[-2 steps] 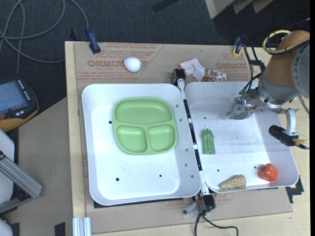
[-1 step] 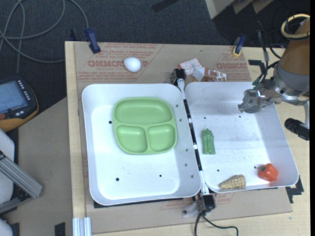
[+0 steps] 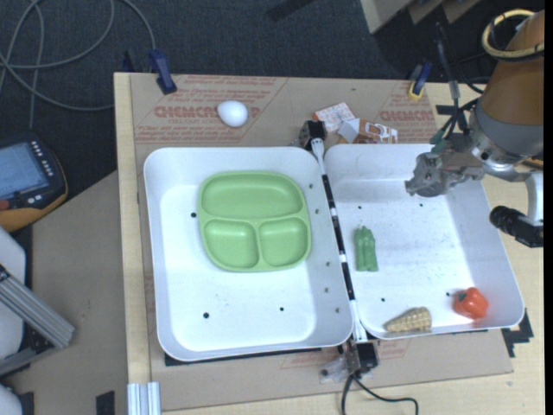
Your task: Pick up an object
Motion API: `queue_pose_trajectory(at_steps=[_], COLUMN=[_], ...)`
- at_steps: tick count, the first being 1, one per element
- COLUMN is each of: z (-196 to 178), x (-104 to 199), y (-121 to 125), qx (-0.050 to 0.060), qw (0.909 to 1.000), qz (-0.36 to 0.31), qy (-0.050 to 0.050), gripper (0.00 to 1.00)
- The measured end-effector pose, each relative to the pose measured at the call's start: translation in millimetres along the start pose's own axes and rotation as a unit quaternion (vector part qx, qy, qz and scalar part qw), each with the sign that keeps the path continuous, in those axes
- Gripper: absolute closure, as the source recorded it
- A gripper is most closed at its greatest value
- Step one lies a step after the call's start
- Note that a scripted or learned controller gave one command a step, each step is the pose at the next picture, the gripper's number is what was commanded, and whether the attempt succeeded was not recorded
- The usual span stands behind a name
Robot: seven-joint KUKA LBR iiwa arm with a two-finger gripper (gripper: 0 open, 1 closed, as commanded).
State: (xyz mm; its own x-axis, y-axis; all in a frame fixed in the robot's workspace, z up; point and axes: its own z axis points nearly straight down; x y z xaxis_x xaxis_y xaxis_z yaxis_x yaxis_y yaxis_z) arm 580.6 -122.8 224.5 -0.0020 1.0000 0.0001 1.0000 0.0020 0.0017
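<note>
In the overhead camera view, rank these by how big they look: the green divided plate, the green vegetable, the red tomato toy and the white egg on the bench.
1. Green divided plate, by far the largest.
2. Green vegetable.
3. Red tomato toy and white egg look about alike; I won't rank them.

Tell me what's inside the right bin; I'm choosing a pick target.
The right bin holds a green vegetable, a red pepper and a cone-shaped piece. The tool covers some floor near its back edge.

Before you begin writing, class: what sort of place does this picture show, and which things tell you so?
Probably a robotics lab bench. A robot arm reaches over two white bins holding toy food and a green divided plate, with cables trailing on the floor.
</note>
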Motion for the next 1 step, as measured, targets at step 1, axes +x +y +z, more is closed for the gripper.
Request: queue_pose_trajectory(at_steps=[1], z=[-0.9], x=[63.6], y=[17.5], qx=[0.0], qw=[1.0], qz=[0.0], qy=[0.0], gripper=[1.0])
